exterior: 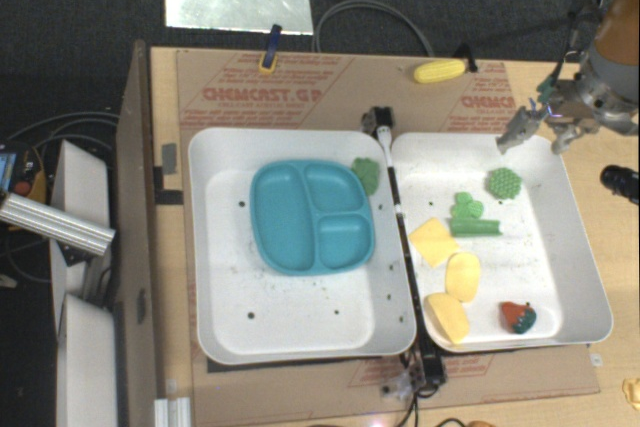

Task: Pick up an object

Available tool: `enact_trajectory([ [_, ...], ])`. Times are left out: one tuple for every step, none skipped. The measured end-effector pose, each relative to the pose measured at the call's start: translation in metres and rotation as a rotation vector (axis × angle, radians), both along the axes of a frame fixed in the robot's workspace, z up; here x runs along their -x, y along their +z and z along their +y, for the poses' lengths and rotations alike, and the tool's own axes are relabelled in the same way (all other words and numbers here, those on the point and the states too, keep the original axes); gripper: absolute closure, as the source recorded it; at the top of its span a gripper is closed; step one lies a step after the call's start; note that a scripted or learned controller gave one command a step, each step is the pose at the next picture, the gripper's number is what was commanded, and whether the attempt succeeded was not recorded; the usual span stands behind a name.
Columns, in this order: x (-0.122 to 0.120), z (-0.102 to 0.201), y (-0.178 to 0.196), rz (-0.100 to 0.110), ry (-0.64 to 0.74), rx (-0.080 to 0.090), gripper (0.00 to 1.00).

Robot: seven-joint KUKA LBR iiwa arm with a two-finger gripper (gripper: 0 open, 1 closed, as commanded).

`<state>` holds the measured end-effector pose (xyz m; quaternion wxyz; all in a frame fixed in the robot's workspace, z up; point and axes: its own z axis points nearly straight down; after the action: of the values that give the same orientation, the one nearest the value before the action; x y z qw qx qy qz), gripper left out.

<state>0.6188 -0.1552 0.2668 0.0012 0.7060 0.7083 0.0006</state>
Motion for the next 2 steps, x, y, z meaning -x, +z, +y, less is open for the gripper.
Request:
enact_trajectory([
  [-0.026, -0.046, -0.075, 0.005, -0.004, 0.001, 0.0],
  [-0.051, -0.042, -0.137, 0.001, 0.003, 0.0, 0.0],
])
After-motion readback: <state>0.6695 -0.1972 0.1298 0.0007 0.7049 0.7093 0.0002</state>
